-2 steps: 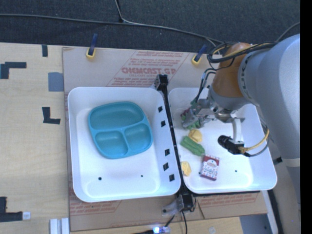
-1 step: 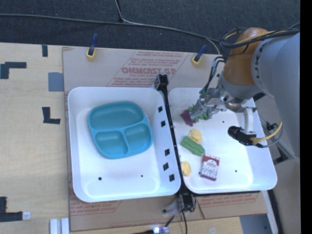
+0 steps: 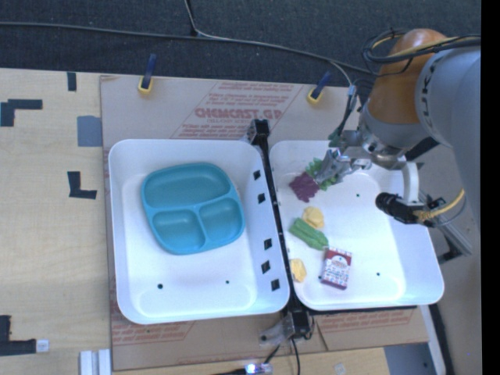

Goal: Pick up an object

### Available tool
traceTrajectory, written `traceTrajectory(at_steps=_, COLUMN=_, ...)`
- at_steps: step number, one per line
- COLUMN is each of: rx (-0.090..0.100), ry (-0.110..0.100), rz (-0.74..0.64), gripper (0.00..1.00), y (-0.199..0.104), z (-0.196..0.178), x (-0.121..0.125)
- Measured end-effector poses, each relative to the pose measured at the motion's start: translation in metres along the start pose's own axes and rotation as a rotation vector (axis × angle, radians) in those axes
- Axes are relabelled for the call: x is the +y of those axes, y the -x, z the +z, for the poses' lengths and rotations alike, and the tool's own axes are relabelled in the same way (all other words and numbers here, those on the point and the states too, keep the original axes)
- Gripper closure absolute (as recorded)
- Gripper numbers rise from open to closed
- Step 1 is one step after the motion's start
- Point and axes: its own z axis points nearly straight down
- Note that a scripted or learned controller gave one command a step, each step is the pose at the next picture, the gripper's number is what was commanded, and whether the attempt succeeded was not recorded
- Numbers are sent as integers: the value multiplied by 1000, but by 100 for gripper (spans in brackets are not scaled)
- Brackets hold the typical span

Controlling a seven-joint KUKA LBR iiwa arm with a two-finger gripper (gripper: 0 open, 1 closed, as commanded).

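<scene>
**Ana:** Progress looks slight to me. The robot's hand is down in the right shallow white plastic bin, toward its twelve o'clock edge, right over a leafy green toy vegetable. Nothing is lifted clear.

**Ben:** Has it closed on that green piece?

**Ana:** I cannot tell. The metal parts blur together with the leaves there, so whether it is spread or pinched, or has hold of anything, is beyond me.

**Ben:** What else is on offer?

**Ana:** Just at eight o'clock of the hand lies a dark purple lumpy toy, touching the green leaves or nearly so. Further toward six o'clock sit a pale yellow rounded piece, a long green pod-shaped toy, a small red-and-white printed carton, and a little orange-yellow lump by the divider.

**Ben:** And the left bin?

**Ana:** It bears a turquoise three-compartment plastic plate, untouched.

**Ben:** So what remains?

**Ana:** By my reckoning, securing a grip and raising something off the bin floor: nearly the whole job.
</scene>
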Motion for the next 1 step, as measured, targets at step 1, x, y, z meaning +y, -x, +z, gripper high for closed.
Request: traceTrajectory(at_steps=1, rx=0, ry=0, rz=-1, gripper=100, y=-9, z=-48, x=6)
